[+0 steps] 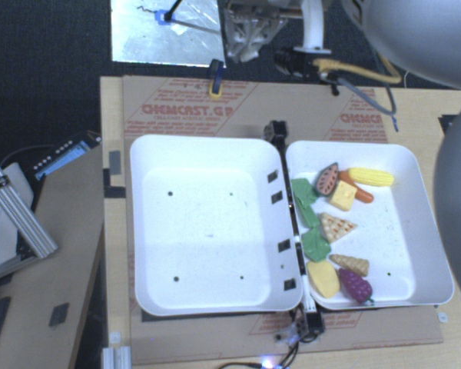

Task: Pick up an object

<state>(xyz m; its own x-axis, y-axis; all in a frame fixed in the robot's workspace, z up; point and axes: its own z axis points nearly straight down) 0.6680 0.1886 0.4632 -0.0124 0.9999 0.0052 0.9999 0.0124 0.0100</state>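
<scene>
With the grey two-finger gripper (246, 33) held high beyond the bins, its opening impossible to tell, a miss is risked in the right white bin (415, 206), where the yellow plastic corn cob (371, 177) lies crowded against an orange carrot (359, 194).

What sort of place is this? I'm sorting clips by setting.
Probably a robotics lab: a grey robot arm over two white bins, toy food in one, on a cardboard-covered bench.
</scene>
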